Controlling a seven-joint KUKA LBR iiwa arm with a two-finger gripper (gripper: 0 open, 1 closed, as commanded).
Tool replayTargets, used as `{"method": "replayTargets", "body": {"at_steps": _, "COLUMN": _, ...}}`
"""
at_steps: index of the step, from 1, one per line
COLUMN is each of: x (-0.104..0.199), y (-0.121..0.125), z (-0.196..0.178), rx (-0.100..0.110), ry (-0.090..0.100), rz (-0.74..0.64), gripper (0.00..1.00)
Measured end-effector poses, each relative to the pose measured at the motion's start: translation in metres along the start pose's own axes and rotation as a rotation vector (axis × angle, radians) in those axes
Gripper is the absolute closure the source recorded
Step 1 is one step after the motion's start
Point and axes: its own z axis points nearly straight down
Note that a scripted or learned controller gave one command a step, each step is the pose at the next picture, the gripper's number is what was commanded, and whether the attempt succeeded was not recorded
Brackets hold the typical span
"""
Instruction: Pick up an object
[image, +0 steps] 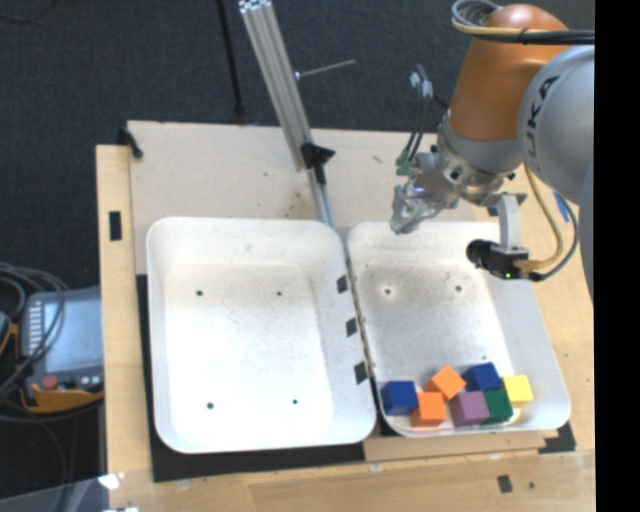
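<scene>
- Far left, off the desk (115, 300), there's a grey box with a screen (62, 330) plus some cables and an orange-ish bit under it, all sitting on the dark floor.
- Left bin (165, 300): shallow, white, a bit grubby with dark speckles and a few small dots on the bottom.
- Up top, a silver metal rail (285, 100) slants down from the upper middle and ends near where the two bins meet.
- Right bin (525, 320) butts right against the left one, with small black clips along the seam.
- The blocks are all bunched in the near corner of the right bin: blue cube (399, 397), two orange blocks (447, 381) (430, 406), purple block (469, 408), a second blue block (484, 377), green block (498, 405) and yellow cube (518, 389). They're mostly touching each other.
- The gripper (408, 215) hangs over the far edge of the right bin, well apart from the block pile. Honestly it's blurry there, so I can't tell how the fingers are set, and I don't see any block at them.
- Grey arm with the orange band (495, 70) comes in from the top right, with a black cable fitting (495, 256) just below it over the bin's far right side.
</scene>
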Motion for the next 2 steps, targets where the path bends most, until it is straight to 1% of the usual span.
{"method": "replayTargets", "body": {"at_steps": 1, "x": 0.041, "y": -0.008, "z": 0.011, "rx": 0.001, "ry": -0.001, "rz": 0.001, "gripper": 1.0}}
{"method": "replayTargets", "body": {"at_steps": 2, "x": 0.088, "y": -0.024, "z": 0.03, "rx": 0.002, "ry": 0.0, "rz": 0.001, "gripper": 1.0}}
